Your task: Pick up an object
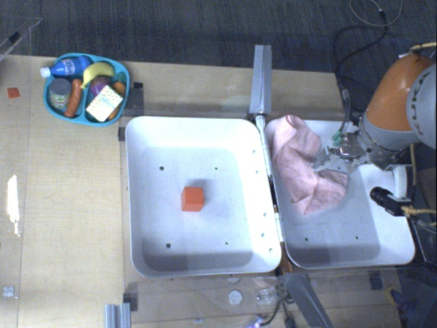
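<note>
Pink cloth [304, 167] lay crumpled in the right bin [355, 248], against its left wall. Gripper [332, 157] sat at the cloth's right edge, touching the folds — jaw opening could not be told. Advisable: pinch a raised fold, lift straight — orange block [193, 199] in left bin [198, 260] untouched

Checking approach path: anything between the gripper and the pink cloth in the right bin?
Nothing visible. The gripper sits right at the pink cloth in the right bin, over its right edge. The orange block is away in the left bin.

Pale wood bench [68, 217], dark carpet floor [171, 12]
</note>
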